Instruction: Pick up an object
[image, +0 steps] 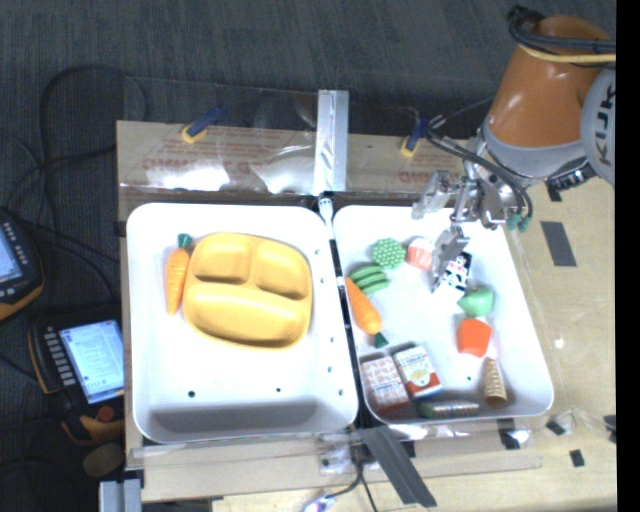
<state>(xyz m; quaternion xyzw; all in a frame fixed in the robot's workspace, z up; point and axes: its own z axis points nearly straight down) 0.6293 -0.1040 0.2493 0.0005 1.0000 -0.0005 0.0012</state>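
Camera view: metallic gripper, finger state unclear, hangs over glossy toy foods in right bin.

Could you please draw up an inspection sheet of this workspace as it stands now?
Surface: bench bearing two white bins, left bin and right bin.
Job's things: in the right bin, carrot, green round toy, orange pepper, two small cartons, cone, black-and-white toy.
Clutter: in the left bin, yellow divided tray, second carrot beside it.
Grippers: pincer over the right bin's upper part; hold cannot be judged.
Cables: black cable on the floor at left.
Surroundings: handheld devices at left; dark carpet.
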